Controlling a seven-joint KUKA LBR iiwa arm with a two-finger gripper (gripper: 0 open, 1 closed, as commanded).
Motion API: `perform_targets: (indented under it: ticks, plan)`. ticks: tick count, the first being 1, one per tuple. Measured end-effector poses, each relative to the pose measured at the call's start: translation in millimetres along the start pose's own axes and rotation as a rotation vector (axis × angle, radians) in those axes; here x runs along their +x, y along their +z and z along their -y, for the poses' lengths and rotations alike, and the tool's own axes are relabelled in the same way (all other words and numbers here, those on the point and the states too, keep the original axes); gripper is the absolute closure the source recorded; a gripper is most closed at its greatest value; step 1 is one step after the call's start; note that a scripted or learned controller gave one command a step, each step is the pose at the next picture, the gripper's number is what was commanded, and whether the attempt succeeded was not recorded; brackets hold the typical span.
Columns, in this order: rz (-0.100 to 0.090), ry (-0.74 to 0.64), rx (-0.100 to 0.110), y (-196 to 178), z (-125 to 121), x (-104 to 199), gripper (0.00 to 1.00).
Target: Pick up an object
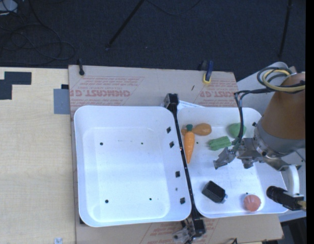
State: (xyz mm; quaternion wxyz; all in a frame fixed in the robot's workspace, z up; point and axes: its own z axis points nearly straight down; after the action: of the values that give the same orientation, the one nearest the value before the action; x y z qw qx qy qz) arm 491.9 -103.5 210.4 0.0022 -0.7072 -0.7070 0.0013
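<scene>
The right bin (205, 207) holds an orange carrot (189, 145), an orange-brown lump (202, 129), a green pod (218, 143), a green piece (235, 130), a black block (214, 191) and a pink ball (252, 202). My gripper (224, 159) hangs over the middle of this bin, just below the green pod and above the black block. Its grey fingers point left and nothing shows between them. The arm's orange band (285, 111) covers the bin's right side.
The left bin (95, 136) lies beside the right one, split from it by a black divider (179, 151). Both rest on a cardboard sheet (121, 88). A blue-and-yellow clamp (207, 72) grips the cardboard's far edge. Cables (271, 75) loop by the arm.
</scene>
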Motion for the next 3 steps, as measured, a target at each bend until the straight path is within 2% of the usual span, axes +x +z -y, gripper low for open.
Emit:
perform_targets:
  ticks: [1,2,3]
  plan:
    - [0.003,-0.001,-0.009,-67,-72,-13,0.00]
    - [0.005,0.003,-0.017,-236,-3,-50,0.00]
    - [0.001,-0.008,-0.011,-318,5,29,0.00]
